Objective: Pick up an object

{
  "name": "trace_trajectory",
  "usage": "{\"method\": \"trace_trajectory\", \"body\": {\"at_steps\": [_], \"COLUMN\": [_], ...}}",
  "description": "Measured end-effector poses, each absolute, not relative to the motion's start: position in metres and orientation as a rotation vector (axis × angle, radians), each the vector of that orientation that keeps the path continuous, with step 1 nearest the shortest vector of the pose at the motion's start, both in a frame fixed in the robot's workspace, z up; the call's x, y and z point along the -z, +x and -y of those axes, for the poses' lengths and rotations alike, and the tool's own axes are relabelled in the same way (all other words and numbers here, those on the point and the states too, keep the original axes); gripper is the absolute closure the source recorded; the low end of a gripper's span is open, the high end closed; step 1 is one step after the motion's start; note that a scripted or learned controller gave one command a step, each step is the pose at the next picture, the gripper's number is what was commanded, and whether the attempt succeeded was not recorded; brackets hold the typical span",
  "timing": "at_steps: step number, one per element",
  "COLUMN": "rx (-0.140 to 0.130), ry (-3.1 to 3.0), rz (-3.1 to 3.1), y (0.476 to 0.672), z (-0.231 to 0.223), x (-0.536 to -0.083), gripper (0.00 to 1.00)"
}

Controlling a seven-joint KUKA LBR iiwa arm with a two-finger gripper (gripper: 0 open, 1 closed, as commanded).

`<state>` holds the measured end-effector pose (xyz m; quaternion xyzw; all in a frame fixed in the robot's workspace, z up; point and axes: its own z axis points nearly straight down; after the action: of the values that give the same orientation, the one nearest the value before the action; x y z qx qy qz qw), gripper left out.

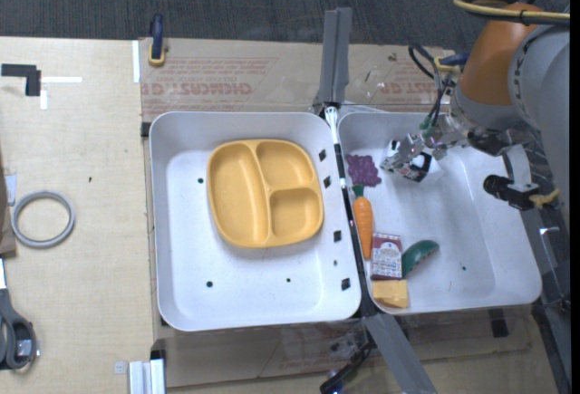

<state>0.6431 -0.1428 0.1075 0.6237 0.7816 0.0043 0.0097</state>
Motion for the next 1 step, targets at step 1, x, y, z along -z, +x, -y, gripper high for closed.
{"method": "trace_trajectory", "body": {"at_steps": [1], "rx": [-0.016], "ry": [2.063], "rz": [-2.346], "y": [0.6488], "z": [0.1417], "x": [-0.1067], "gripper": [0.00]}}
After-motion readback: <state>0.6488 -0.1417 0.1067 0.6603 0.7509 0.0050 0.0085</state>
